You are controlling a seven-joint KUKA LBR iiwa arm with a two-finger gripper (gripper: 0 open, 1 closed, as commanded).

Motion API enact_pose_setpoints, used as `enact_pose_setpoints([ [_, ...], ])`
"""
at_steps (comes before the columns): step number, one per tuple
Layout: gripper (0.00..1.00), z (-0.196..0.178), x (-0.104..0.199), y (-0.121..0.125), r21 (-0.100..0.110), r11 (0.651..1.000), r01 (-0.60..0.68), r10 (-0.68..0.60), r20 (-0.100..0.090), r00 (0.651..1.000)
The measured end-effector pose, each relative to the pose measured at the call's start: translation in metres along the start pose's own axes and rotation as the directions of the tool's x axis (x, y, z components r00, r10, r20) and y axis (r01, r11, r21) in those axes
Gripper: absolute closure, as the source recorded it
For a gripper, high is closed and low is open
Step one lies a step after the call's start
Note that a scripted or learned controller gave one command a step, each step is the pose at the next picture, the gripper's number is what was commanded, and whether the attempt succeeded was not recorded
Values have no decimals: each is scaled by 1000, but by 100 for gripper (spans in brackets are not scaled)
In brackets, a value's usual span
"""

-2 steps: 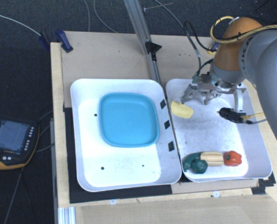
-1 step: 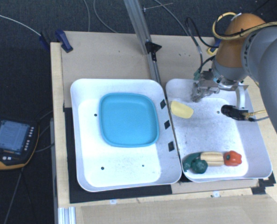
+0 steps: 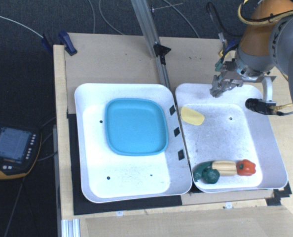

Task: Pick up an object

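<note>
Two white bins sit side by side on a table [image 3: 117,48]. At centre left, the left bin [image 3: 87,181] holds a blue plate [image 3: 136,126]. The right bin [image 3: 272,152] holds a yellow piece [image 3: 192,116] at its upper left, and a green, tan and red toy [image 3: 224,169] along its lower edge. At upper right, the hand [image 3: 218,89] hovers over the right bin's top edge; whether it is clenched cannot be told.

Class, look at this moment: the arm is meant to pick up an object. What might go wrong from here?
1. The hand sits over the right bin's far rim, away from every object, so a straight descent may grab nothing or hit the rim.
2. The green, tan and red objects lie crowded against the near wall, so a grasp there may slip or catch several.
</note>
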State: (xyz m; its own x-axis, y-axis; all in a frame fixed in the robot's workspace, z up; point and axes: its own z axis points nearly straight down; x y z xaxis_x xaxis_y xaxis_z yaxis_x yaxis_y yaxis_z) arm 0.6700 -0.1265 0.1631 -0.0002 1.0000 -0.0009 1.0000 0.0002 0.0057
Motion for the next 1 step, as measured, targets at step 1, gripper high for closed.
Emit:
enact_pose_setpoints([
  [1,100,-61,5,-4,-1,1000,0,0,0,1000],
])
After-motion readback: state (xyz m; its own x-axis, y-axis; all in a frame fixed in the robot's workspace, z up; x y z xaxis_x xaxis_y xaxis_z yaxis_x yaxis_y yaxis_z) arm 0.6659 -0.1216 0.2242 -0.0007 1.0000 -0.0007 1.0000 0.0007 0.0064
